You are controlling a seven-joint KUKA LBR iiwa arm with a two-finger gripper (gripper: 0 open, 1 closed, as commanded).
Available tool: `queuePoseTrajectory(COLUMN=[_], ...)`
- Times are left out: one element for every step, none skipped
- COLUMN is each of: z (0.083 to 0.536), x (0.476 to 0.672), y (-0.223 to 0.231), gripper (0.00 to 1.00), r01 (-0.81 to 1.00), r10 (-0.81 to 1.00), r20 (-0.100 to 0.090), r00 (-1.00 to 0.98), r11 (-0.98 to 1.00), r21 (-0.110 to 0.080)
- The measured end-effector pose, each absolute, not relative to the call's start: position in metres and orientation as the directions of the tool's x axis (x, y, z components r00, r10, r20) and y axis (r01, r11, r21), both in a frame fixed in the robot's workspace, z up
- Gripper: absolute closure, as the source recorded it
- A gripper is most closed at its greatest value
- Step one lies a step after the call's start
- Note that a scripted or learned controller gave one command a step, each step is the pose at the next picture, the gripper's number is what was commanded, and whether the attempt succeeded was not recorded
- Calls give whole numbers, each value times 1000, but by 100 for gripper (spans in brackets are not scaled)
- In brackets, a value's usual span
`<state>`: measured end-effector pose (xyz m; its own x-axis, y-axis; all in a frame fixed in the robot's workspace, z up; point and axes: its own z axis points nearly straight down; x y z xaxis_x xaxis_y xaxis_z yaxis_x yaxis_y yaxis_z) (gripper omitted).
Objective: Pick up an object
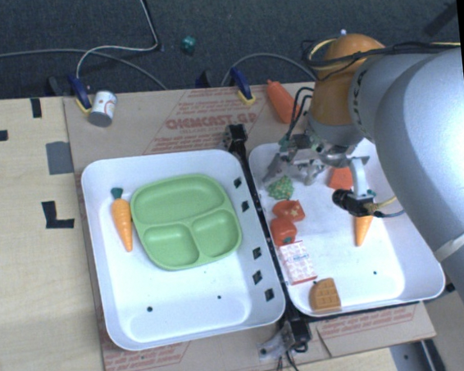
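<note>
Arm comes in from the right, orange wrist band up top; gripper (284,167) hangs low over the far-left corner of the right bin (406,273), just above a green leafy toy, looks like broccoli or lettuce (281,188); can't tell how the jaws stand, the metal parts there are blurred into one grey mass, and nothing is visibly held.

Candidates in the right bin: green toy nearest the gripper; red toy, maybe tomato or pepper (287,211), just below it; a second red piece (283,230) touching or nearly touching that; printed packet (297,262) lying flat further toward the near side; waffle-like brown piece (324,293) near the front rim; orange cone, carrot-like (362,229), next to a black part of the arm; red-orange piece (340,177) partly behind the hardware.

Left bin (118,316) holds a green divided plate (188,220) and a toy carrot (122,219) beside it; well apart from the gripper, ignore.

My read: approach phase, grasp not made. To do it well: go for the green toy, it's closest; centre over it, straight descent; watch the bin wall on the left, the toy sits close to it, so one side has little room; keep clear of the red toy to avoid a double pick; confirm the object is actually held before lifting.
</note>
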<state>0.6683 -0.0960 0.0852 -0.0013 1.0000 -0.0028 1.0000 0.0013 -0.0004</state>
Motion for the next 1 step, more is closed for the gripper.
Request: queuePoseTrajectory(z=[85], x=[668], y=[-95], gripper=[0], r01=[1000], r10=[1000], r20=[-4], r00=[0], r11=[0], r21=[0])
